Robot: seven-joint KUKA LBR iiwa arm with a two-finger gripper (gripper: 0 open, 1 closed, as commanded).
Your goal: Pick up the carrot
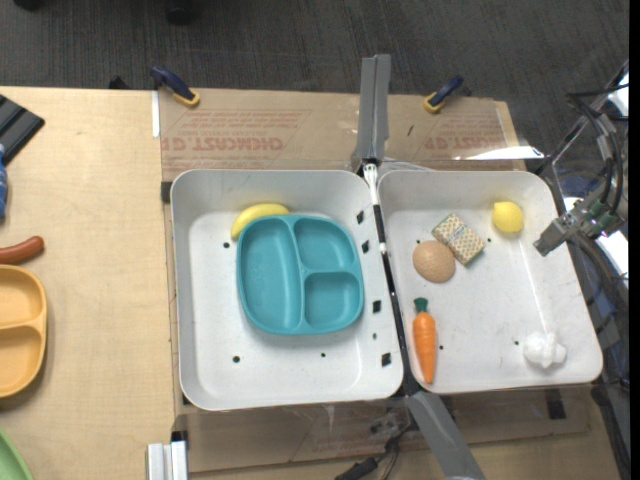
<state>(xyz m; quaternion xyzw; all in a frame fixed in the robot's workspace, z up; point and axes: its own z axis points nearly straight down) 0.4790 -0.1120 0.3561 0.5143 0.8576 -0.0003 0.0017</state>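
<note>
While the carrot [424, 343] lies bottom-left in the right bin [490, 373], the pincer [556, 236], grip state unreadable, hangs well apart.

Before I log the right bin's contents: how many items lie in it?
5: carrot by the left wall, egg, patterned block, lemon near the back, white lump front right.

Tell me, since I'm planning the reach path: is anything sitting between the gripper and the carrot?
Nothing visible blocks it. The gripper sits at the right bin's right rim; the carrot lies by its left wall near the front. The egg and patterned block lie farther back, and the white lump nearer the front, off the direct line.
</note>
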